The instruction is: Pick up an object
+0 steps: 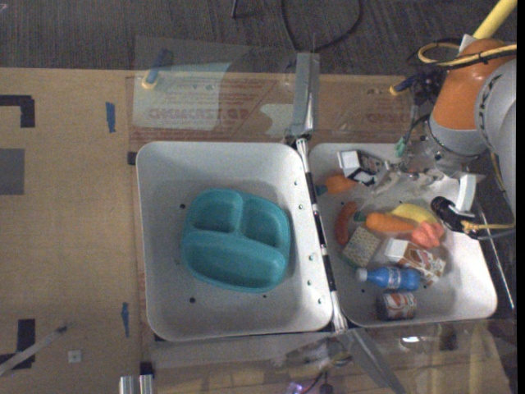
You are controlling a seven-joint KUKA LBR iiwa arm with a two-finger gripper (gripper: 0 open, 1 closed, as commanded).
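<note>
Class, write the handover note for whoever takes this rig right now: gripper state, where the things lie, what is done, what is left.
Gripper: over the far part of the right bin, among the clutter; nothing seen held.
Right bin holds the carrot, banana, blue bottle, can and small cartons.
Left bin holds the teal divided tray.
Done: arm reached into the right bin.
Left: grasp one object and lift it out.

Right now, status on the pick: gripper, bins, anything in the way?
Gripper low over the right bin, far edge, fingers unclear. Small items piled there: carrot, bottle, can. Left bin holds a teal tray.
</note>
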